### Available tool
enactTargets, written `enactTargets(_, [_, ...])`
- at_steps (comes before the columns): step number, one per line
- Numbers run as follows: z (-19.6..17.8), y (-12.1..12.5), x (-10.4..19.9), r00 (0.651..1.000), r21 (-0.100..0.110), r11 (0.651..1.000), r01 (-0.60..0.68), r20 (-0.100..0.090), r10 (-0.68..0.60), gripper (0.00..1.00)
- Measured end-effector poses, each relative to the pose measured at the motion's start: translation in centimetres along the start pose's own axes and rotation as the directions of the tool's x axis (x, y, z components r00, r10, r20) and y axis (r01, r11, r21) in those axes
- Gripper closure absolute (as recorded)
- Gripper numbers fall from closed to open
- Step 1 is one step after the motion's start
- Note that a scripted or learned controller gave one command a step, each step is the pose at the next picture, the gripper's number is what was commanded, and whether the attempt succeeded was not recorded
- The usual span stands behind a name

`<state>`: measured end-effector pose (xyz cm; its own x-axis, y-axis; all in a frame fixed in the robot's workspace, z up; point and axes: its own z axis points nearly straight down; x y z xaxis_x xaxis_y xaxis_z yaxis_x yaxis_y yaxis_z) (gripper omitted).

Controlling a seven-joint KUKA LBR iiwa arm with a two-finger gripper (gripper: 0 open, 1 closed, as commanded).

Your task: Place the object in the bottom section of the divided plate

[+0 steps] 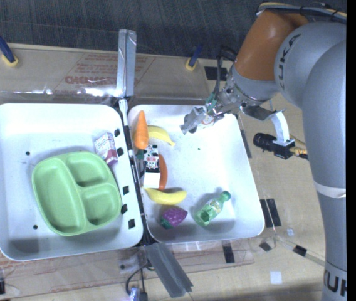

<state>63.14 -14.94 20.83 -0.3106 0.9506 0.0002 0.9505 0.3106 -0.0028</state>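
Nearest the camera, along the lower rim of the right-hand white bin (pixel 247 168), lie a small purple plastic grape bunch (pixel 173 217) and a green clear-bodied plastic bottle (pixel 211 208) on its side, well apart from the gripper. Just above them rests a curved yellow plastic banana (pixel 165 195), touching a red-and-white packet (pixel 153 170) by the divider. Which of these is the object to move cannot be told. All look like light, stiff toys: the bottle is smooth and round and likely to roll or slip, best taken across its body; the bananas are better taken across the middle of the curve.

In the left-hand white bin (pixel 2 168) sits the pale green divided plastic plate (pixel 76 192), with its large section toward the left and two smaller ones to the right. A small pink-labelled carton (pixel 106 147) lies just beside its upper right edge.

Farther back, an orange plastic carrot (pixel 140 131) stands along the divider, with a second yellow banana (pixel 160 135) just beside it.

Farthest, the grey two-finger gripper (pixel 190 123) hangs over the right bin's upper part, near that banana but apart from it, tilted leftward from the orange-banded wrist (pixel 266 36). Nothing shows between its fingers; whether they are apart or together cannot be told.
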Motion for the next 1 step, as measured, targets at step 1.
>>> enactTargets(1, [0.6,3.21,10.58,0.996,0.001,0.996,0.092,-0.001,-0.092,1.0])
